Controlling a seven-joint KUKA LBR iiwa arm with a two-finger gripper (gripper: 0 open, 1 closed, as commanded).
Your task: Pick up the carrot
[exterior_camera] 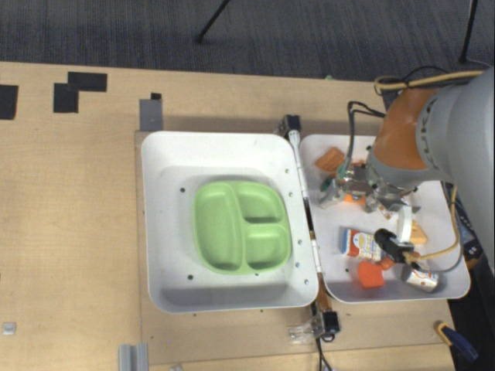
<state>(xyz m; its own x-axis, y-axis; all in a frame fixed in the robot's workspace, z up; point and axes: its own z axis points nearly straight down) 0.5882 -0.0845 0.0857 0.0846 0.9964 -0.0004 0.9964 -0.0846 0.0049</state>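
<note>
In the right bin (456, 288), my gripper (346, 189) is down low in the upper left part. Under and beside it shows a small orange piece with a green end, which looks like the carrot (353, 199). The gripper's body covers most of it. I cannot tell whether the carrot is held or just lying on the bin floor.
An orange-brown wedge (331, 159) lies just behind the gripper. Nearer the front are a white and orange carton (355, 243), a red-orange block (370, 276), a tan piece (418, 234) and a pale can (425, 282). The left bin (166, 161) holds a green divided plate (240, 224).
</note>
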